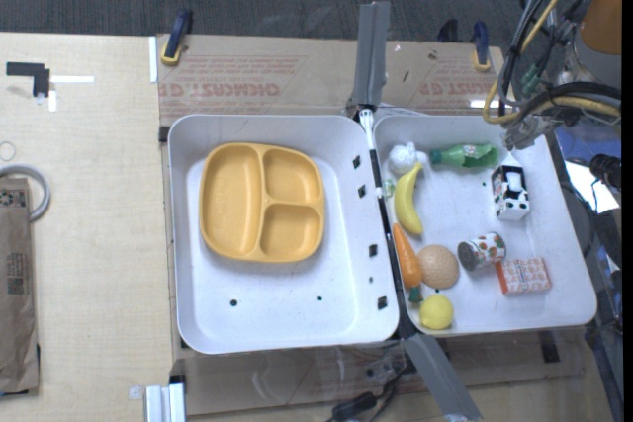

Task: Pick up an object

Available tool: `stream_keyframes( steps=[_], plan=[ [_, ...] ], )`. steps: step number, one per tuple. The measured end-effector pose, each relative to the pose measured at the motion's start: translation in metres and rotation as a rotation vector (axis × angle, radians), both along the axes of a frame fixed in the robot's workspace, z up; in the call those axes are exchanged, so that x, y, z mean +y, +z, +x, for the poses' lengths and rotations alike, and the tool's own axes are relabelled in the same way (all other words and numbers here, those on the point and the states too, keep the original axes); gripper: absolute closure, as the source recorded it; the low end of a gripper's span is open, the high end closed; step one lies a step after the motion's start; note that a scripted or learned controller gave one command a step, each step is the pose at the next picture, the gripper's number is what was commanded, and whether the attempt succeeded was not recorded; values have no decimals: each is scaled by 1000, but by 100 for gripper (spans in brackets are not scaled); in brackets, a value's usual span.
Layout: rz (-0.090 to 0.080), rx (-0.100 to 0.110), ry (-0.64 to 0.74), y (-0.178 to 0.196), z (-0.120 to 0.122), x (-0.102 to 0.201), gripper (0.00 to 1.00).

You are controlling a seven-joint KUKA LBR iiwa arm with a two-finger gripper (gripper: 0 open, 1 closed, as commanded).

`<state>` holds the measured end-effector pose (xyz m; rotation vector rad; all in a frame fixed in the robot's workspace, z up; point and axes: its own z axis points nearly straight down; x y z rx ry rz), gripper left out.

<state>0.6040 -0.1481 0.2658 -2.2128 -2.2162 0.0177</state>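
While end effector [516, 135] grip state is unreadable, banana [408, 200] lies lengthwise near-to-far, stem toward far rim.

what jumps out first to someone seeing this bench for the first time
The big yellow divided plate lying alone in the left bin catches the eye first. Next comes the right bin, crowded with toy food: a banana, a carrot and a lemon along its left side, a green bottle at the back.
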Motion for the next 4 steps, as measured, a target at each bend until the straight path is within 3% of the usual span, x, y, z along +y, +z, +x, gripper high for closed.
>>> stream_keyframes(
  steps=[1,2,3,4],
  plan=[
    [0,0,0,0,0,0,0],
    [3,-8,116,-112,-37,-39,0],
    [2,-10,120,-118,-8,-37,0],
    [1,-10,15,-98,-4,-49,0]
  ],
)
